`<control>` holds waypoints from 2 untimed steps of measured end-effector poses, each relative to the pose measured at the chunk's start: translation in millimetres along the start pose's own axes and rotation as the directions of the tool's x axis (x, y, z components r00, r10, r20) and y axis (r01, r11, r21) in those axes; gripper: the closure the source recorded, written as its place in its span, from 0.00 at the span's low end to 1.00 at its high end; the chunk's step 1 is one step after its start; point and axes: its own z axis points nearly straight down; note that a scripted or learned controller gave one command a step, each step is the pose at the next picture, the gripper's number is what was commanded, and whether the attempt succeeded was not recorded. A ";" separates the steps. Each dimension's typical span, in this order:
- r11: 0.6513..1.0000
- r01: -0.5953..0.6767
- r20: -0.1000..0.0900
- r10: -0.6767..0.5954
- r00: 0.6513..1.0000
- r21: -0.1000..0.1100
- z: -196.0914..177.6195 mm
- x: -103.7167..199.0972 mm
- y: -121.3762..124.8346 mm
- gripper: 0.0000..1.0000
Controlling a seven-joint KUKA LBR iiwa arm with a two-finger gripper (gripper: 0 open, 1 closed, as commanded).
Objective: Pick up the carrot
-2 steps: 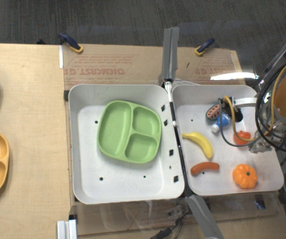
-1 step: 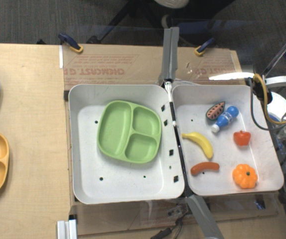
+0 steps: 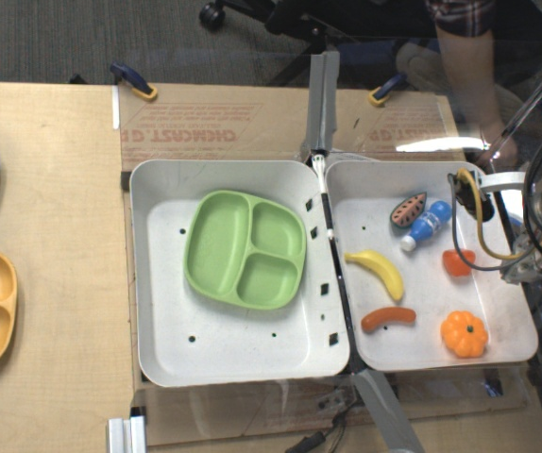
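Observation:
A small orange-red piece (image 3: pixel 457 263), which I take for the carrot, lies in the right bin (image 3: pixel 365 182) near its right wall. It is stubby and its shape is hard to make out. The arm comes in at the right edge, above that wall. My gripper (image 3: pixel 522 270) shows there only as a grey, blurred part, to the right of the orange-red piece and apart from it. I see nothing held in it.
Also in the right bin are a yellow banana (image 3: pixel 379 272), a red-brown sausage (image 3: pixel 388 319), an orange pumpkin (image 3: pixel 465 334), a blue bottle (image 3: pixel 426 226) and a brown striped item (image 3: pixel 408 210). A green divided plate (image 3: pixel 246 249) sits in the left bin (image 3: pixel 158 347). Teal and orange plates lie far left.

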 end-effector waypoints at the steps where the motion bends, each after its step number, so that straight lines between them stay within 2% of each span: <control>1: 0.998 -0.061 0.003 0.061 0.998 -0.002 79.6 -16.2 -8.9 1.00; 2: 0.997 -0.075 -0.004 0.075 0.997 0.000 -6.0 1.1 0.2 1.00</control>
